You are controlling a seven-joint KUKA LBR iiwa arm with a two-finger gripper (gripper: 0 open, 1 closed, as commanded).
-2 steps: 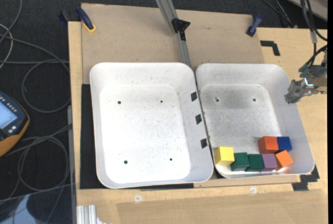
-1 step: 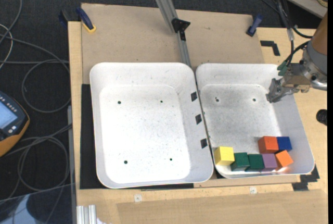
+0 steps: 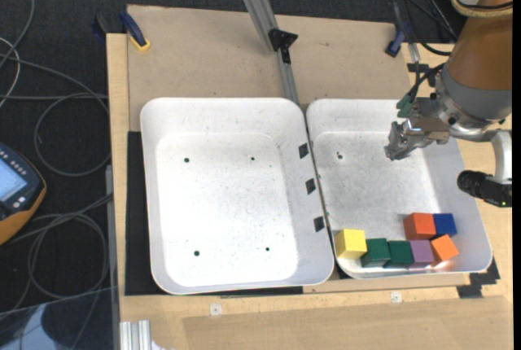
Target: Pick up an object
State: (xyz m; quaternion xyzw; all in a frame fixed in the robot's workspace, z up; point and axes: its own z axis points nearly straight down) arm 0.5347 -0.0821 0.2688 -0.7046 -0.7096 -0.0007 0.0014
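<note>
Several small blocks lie along the near edge of the right bin [image 3: 358,177]: a yellow block [image 3: 352,242], two green blocks [image 3: 388,252], a purple block [image 3: 422,251], a red-orange block [image 3: 421,225], a blue block [image 3: 444,223] and an orange block [image 3: 444,247]. My gripper [image 3: 396,145] hangs over the upper right part of that bin, well above and behind the blocks. Nothing shows between its fingers.
The left bin [image 3: 220,194] sits beside the right one, with black clips [image 3: 309,185] on the shared rims. A slanted metal rail [image 3: 260,6] crosses the back of the bench. Blue clamps [image 3: 134,31] hold the board's far corners. Cables lie on the floor at left.
</note>
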